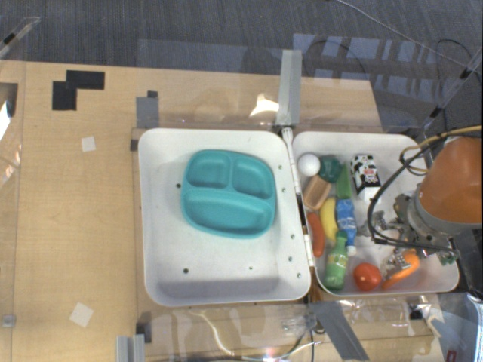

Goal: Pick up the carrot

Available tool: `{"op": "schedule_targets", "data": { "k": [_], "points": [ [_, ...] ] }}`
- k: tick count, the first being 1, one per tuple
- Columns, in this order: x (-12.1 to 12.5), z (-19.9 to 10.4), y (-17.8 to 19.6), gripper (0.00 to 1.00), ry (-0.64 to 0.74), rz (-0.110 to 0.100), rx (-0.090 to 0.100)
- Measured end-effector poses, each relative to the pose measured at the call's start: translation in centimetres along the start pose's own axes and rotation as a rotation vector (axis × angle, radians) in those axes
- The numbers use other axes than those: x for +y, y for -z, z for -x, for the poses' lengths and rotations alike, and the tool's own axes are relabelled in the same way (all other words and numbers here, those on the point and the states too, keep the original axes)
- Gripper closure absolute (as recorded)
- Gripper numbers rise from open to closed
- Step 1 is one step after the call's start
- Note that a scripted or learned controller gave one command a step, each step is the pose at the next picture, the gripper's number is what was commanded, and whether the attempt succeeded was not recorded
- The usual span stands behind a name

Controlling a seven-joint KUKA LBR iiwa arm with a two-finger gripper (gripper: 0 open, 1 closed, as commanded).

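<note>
No brand or lettering is readable on anything; the blue bottle [346, 219] and the green bottle [337, 262] carry labels too small to make out, and the little carton [365, 170] shows only black and white cow patches.

My jaws [399, 260] hang low in the right bin [423, 143], under my orange band [456, 181] and a loop of dark cable. The carrot [401, 271] lies right at my jaws, a smooth orange taper pointing toward the bin's near corner, but I cannot tell whether my jaws are spread or pinching it; the metal parts blur together there.

Just beside the carrot, away from my arm, sits a round glossy red tomato [367, 276]. Farther that way lie the two bottles, a curved yellow banana [328, 219], a slim red pepper [316, 234], a tan bread-like piece [316, 192] and a white ball [308, 164].

Well beyond them, the left bin [162, 277] holds a teal plastic plate [228, 193] with three moulded compartments and rounded corners. Both bins are matte white, on a pale wood-grain desk [68, 232].
</note>
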State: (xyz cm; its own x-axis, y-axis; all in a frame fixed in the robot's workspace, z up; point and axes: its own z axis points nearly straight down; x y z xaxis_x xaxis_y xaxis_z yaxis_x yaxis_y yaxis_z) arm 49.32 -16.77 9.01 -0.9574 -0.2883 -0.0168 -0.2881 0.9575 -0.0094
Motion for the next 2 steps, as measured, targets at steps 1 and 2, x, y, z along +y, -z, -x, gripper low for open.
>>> {"op": "schedule_targets", "data": {
  "k": [1, 2],
  "points": [
    [-0.12, 0.49, 1.37, 1.0, 0.004, -0.007, -0.011],
    [-0.1, 0.46, 1.32, 0.0, 0.004, -0.006, -0.01]
  ]
}}
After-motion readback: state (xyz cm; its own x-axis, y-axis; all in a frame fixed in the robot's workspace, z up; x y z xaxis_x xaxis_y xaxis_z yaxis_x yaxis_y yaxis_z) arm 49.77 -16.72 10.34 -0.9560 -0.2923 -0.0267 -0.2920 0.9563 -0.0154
